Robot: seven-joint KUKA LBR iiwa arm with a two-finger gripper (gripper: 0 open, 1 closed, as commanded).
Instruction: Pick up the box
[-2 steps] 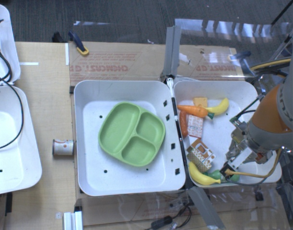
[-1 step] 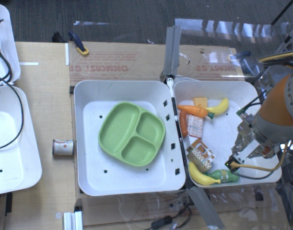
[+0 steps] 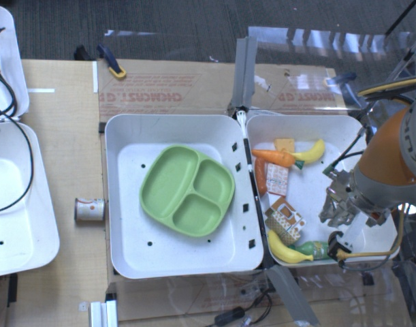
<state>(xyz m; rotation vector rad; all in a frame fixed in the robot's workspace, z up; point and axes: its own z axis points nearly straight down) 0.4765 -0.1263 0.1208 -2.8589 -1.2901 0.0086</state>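
A small box lies untouched in the right bin, between a carrot and a banana, while the claw hangs beside it, grip unclear, so pickup remains undone.

Gripper over bare right bin floor. Left of the fingers: box, banana touching its near corner. Near side: green item by rim. Far-left: carrot, second banana. Bare floor between fingers and box.
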